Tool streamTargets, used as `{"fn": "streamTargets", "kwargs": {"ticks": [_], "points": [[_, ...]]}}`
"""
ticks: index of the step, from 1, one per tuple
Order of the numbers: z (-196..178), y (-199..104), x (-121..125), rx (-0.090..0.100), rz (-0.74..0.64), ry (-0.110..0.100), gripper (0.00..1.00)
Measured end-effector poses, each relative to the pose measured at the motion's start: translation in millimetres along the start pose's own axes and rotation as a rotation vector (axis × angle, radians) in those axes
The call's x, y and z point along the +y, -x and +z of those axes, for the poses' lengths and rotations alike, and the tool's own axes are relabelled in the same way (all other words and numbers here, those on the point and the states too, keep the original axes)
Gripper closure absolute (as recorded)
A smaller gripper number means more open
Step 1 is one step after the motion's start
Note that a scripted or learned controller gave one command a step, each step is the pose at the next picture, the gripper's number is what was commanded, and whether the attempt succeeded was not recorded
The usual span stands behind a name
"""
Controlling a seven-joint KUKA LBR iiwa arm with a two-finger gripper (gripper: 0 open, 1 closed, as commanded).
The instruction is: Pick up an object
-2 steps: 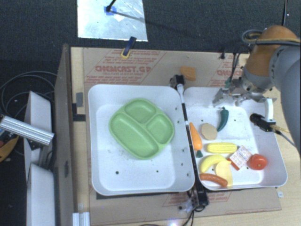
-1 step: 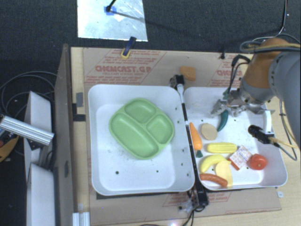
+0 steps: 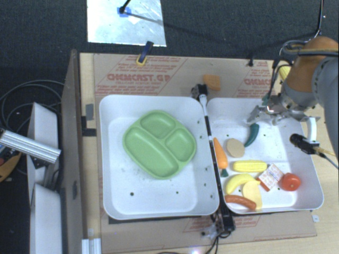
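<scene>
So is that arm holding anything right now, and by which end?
Seemingly the dark green curved toy vegetable, by its upper end at the gripper; the hold itself is unclear.

One fixed camera looks down at a slant from above the bench (image 3: 159,70), taking in both bins (image 3: 153,205).

Even bright overhead light, soft shadows, glare on foil sheet (image 3: 126,14), slightly soft focus.

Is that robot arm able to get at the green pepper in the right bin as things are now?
Probably yes. The gripper hangs just above the green pepper, which lies apart from the other food, with nothing lying over it.
</scene>
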State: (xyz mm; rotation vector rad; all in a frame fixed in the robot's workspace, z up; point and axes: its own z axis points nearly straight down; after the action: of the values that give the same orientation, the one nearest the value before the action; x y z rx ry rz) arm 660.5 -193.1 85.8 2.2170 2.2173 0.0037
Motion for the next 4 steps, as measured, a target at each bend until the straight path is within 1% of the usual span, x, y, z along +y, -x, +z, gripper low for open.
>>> {"fn": "streamTargets", "kwargs": {"ticks": [1, 2, 3, 4], "points": [[1.1, -54.0, -18.3, 0.004, -0.007, -0.006, 0.0], [-15.4, -14.7, -3.2, 0.001, 0.0, 0.0, 0.0], [1.1, -34.7, -7.3, 0.002, -0.005, -0.004, 0.0], [-10.6, -34.2, -6.0, 0.002, -0.006, 0.001, 1.0]]}}
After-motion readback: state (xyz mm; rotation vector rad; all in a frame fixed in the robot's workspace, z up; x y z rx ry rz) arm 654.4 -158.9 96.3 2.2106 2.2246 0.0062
